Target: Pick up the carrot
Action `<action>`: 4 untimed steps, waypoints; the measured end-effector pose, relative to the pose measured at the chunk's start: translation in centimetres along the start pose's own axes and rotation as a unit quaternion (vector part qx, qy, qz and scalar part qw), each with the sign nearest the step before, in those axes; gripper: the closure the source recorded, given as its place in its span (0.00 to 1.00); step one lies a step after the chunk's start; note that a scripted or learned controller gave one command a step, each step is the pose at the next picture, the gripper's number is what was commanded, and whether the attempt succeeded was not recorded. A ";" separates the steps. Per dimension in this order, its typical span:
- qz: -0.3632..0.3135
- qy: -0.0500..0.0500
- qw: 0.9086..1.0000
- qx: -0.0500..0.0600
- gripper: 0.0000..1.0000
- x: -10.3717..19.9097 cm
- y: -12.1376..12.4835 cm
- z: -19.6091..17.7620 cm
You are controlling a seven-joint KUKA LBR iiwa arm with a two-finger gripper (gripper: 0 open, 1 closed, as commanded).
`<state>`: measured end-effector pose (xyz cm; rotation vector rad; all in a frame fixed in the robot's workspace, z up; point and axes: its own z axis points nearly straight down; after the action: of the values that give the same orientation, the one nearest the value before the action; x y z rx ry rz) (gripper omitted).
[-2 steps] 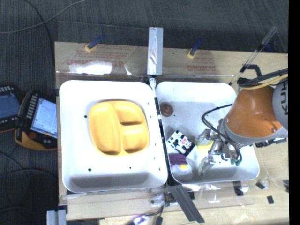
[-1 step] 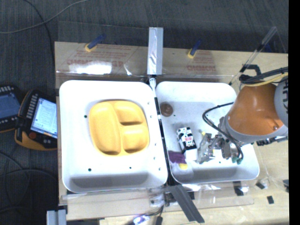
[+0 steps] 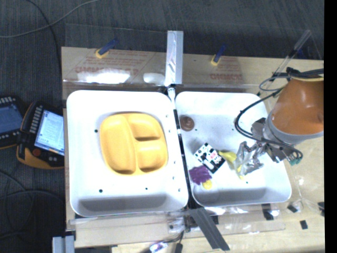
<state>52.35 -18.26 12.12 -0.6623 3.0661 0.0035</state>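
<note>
**Ana:** Dark carpet surrounds the pale wooden desk (image 3: 131, 62), which carries 2 shallow white bins. Left white bin (image 3: 79, 157) holds a yellow divided plastic plate (image 3: 134, 143).

**Ben:** And the carrot?

**Ana:** I can't pick out a clearly orange carrot. Right white bin (image 3: 274, 191) holds a small brown round piece (image 3: 186, 122) near its back-left corner, a black-and-white patterned block (image 3: 209, 157), a purple lump (image 3: 199, 174) and yellow bits (image 3: 228, 155) beside that block. The carrot may be among those yellow bits.

**Ben:** Gripper?

**Ana:** The metal gripper (image 3: 248, 161) hangs low just right of the patterned block. Whether its fingers are apart or together, I cannot tell; nothing shows between them.

**Ben:** Best approach, I'd judge: centre over the target, descend straight, avoid nudging the block.
</note>
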 end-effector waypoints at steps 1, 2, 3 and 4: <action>-0.158 0.000 0.987 -0.001 1.00 0.1 1.4 -0.8; -0.158 0.000 0.987 -0.001 0.00 0.1 1.5 -0.8; -0.264 -0.002 0.964 0.003 0.00 0.1 3.8 3.0; -0.341 0.000 0.940 -0.001 0.00 -2.9 7.6 -1.6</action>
<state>51.88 -10.14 13.73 -1.6692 2.6557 0.0048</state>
